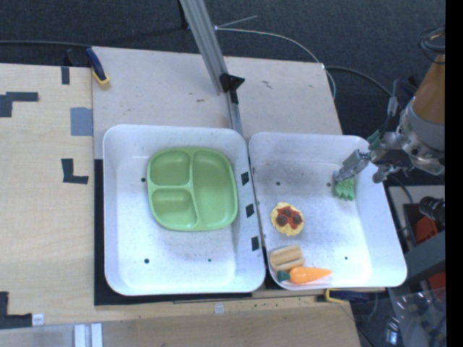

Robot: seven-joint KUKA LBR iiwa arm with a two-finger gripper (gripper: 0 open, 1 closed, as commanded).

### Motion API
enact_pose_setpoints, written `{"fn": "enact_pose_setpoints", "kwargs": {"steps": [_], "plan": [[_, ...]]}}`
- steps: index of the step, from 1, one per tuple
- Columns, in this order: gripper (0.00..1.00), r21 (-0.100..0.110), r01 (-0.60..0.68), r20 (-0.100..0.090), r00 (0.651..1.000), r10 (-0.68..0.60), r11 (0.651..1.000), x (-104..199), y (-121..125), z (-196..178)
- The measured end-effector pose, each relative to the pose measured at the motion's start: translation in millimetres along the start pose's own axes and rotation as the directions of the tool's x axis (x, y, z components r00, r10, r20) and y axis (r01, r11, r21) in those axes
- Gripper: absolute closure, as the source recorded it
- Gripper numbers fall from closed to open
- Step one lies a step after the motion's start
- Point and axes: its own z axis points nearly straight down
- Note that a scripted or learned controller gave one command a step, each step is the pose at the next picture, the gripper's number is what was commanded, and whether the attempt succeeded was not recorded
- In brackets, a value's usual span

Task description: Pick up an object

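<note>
Broccoli toy [346, 189], at three o'clock in right bin [376, 266]: judged light, stiff, knobbly; grip its stalk. Gripper [352, 166] directly above; closure cannot be told.

1. The arm [428, 114] is showing a grey, rounded shell with an orange band above the wrist.
2. The wrist is ending in a pale grey, ring-shaped flange with darker fittings under it.
3. The tool [350, 169] is showing grey metal fingers [354, 163] on a dark body.
4. A small green part is sitting beside the tool's body.
</note>
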Motion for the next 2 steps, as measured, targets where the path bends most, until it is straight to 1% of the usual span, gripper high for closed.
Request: {"fn": "enact_pose_setpoints", "kwargs": {"steps": [1,2], "plan": [[0.00,0.000,0.000,0.000,1.000,0.000,1.000,0,0,0],[0.00,0.004,-0.002,0.001,1.000,0.002,1.000,0,1,43]]}}
